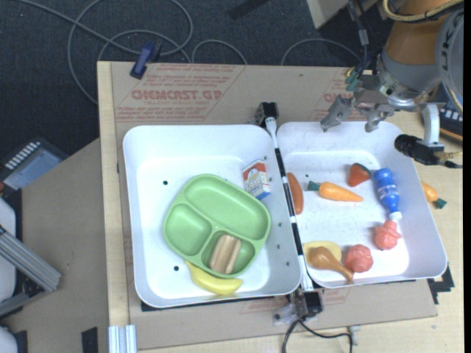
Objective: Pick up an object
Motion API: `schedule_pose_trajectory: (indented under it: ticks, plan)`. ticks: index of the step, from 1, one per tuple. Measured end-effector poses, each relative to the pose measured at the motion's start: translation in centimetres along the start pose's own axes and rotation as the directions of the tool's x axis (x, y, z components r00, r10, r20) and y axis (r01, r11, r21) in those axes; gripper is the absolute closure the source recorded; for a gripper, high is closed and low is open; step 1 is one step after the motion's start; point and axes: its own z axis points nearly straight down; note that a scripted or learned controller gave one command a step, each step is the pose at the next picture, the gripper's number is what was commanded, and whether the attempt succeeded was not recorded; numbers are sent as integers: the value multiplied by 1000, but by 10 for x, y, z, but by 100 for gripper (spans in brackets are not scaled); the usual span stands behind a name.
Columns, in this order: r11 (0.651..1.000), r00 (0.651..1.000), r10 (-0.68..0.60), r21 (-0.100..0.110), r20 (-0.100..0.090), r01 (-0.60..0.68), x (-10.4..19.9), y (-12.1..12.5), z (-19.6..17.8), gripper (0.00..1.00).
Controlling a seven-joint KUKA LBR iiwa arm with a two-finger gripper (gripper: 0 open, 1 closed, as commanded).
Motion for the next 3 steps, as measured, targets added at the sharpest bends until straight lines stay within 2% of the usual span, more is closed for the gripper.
schedule_pose_trajectory:
  ticks: [1, 2, 3]
  plan:
    - [1000, 1000, 1, 1, 1, -1, -60, -51, 76, 0]
    - [1000, 1000, -6, -12, -6, 6, -79, -46, 121, 0]
    - [999, 1000, -16, -28, -13, 16, -92, -58, 124, 0]
